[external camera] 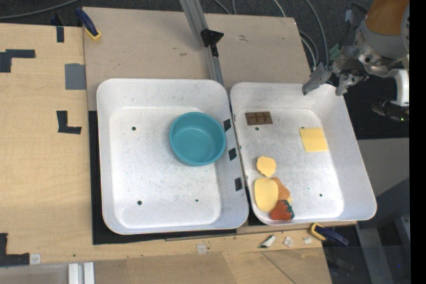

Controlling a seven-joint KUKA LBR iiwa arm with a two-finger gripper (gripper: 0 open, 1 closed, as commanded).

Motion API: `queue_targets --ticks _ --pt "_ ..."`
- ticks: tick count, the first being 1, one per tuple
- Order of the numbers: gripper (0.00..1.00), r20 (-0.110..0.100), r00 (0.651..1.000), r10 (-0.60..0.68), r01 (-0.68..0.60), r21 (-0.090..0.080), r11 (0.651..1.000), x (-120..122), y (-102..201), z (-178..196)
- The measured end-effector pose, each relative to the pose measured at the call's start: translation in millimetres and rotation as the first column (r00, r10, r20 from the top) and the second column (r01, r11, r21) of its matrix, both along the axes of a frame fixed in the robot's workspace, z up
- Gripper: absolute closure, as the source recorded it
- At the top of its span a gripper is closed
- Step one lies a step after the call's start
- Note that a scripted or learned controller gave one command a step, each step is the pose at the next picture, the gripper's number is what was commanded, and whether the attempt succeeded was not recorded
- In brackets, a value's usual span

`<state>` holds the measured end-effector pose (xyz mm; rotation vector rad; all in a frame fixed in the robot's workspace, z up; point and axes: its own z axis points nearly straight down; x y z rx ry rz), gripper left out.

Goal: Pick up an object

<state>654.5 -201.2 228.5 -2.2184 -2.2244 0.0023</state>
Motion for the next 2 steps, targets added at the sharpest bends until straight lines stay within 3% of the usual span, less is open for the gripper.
queue_targets --ticks 1,2 --pt "0.0 -0.001 1.0 0.0 0.0 0.0 1.0 -0.1 -0.2 0.0" --pt "0.0 -0.005 1.0 0.0 0.0 0.001 1.0 7.8 6.1 -52.2"
